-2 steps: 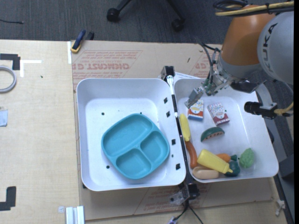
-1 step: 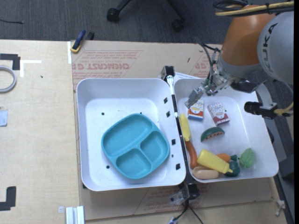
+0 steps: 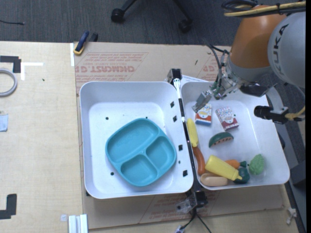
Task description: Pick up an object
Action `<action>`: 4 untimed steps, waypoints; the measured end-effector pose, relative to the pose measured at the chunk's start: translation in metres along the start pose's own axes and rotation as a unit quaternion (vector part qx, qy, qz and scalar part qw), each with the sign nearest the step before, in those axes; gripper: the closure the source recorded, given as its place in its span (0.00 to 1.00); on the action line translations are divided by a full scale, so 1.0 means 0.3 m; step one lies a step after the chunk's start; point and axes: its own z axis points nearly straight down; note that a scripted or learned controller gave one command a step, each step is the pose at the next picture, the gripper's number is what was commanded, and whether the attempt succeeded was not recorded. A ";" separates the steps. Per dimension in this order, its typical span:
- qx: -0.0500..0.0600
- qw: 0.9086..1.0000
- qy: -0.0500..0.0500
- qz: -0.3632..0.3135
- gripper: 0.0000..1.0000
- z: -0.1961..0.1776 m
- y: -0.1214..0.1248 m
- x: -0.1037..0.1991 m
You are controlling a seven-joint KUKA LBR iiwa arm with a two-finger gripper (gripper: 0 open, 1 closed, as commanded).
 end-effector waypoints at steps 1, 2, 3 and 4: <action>0.000 1.000 0.000 0.000 0.00 0.000 0.000 0.000; -0.001 0.998 0.000 -0.055 0.00 0.333 -0.096 -0.129; -0.001 0.999 -0.001 -0.054 1.00 0.298 -0.095 -0.133; 0.000 1.000 0.000 -0.014 1.00 -0.085 -0.045 0.217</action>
